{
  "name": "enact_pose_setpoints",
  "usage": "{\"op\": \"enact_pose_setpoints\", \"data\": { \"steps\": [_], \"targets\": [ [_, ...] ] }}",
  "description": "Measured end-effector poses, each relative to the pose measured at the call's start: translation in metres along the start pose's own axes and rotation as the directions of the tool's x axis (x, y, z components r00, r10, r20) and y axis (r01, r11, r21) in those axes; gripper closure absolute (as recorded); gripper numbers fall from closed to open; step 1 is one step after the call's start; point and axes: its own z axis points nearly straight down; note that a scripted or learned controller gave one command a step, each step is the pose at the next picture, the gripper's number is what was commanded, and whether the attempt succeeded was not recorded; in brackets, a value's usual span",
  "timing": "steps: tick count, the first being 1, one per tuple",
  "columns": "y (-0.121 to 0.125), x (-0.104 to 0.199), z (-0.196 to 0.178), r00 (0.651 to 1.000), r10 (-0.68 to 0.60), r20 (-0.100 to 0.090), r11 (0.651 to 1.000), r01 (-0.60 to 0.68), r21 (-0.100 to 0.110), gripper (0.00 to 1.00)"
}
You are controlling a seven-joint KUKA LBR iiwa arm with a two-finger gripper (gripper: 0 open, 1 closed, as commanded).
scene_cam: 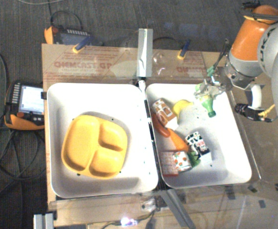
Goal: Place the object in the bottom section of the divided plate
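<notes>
We find two white bins side by side: the left bin (pixel 58 175) holds the yellow divided plate (pixel 95 146), its sections bare. The right bin (pixel 234 171) holds a heap of items at centre frame: a carrot (pixel 170 133), a small carton (pixel 176 162), a black-and-white cow toy (pixel 196 144), a yellow object (pixel 181 107). The gripper (pixel 209 92) hangs over that bin's upper right corner; a green object (pixel 210 108) shows just below it, but we cannot tell whether it is gripped.
</notes>
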Motion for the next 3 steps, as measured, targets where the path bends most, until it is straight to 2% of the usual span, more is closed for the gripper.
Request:
{"op": "enact_pose_setpoints", "data": {
  "steps": [1, 2, 3],
  "targets": [
    [-0.030, 0.067, 0.019, 0.960, -0.281, -0.007, 0.960, 0.281, -0.003, 1.00],
    [-0.085, 0.144, 0.006, 0.811, -0.585, -0.006, 0.811, 0.585, -0.006, 1.00],
    [-0.094, 0.191, 0.006, 0.820, -0.572, -0.006, 0.820, 0.572, -0.006, 1.00]
  ]
}}
